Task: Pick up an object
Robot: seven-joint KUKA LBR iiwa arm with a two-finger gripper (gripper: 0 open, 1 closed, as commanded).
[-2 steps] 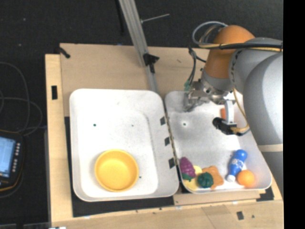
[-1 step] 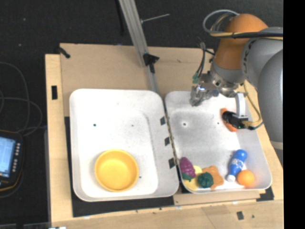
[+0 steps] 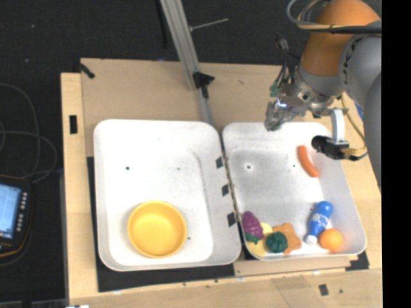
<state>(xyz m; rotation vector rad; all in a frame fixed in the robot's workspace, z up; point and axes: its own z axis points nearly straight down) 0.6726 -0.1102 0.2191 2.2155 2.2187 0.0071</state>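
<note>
No readable labels anywhere; tool is hovering at the right bin's 12 o'clock rim, grip state unclear.

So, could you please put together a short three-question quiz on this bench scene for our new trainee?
1. True or false: the yellow bowl lies in the left bin.
2. Which thing lies nearest the gripper?
A. the orange ball
B. the orange sausage-shaped toy
C. the blue-and-white bottle
3. Fill in: the purple toy lies in the right bin, at the near corner beside the ______ between the bins.

Key
1. True.
2. B; the gripper hangs over the right bin's far edge, apart from every toy.
3. Divide.
</note>
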